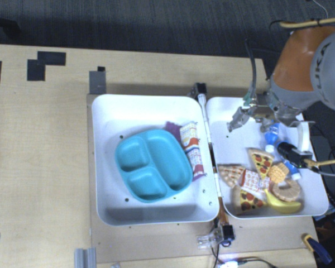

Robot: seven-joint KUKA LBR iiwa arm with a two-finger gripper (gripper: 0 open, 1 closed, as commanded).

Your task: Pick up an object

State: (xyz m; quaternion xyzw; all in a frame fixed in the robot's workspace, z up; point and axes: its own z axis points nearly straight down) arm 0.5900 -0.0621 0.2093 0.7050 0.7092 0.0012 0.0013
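My gripper (238, 115) hangs over the far left part of the right bin (229, 149), above bare white floor. It is open, with nothing between its fingers. The toy food lies nearer and to the right: a pizza slice (261, 162), a waffle piece (230, 175), a second pizza slice (247, 197), a banana (282, 205) and a round bagel (286, 190). A small blue bottle (271, 134) sits just right of the gripper, partly hidden by the wrist.
The left bin (106, 149) holds a blue divided plate (152, 164), with a red and white tube (192, 149) and a purple piece (173, 128) beside it. A black and yellow cable (301, 158) runs over the right bin's right side.
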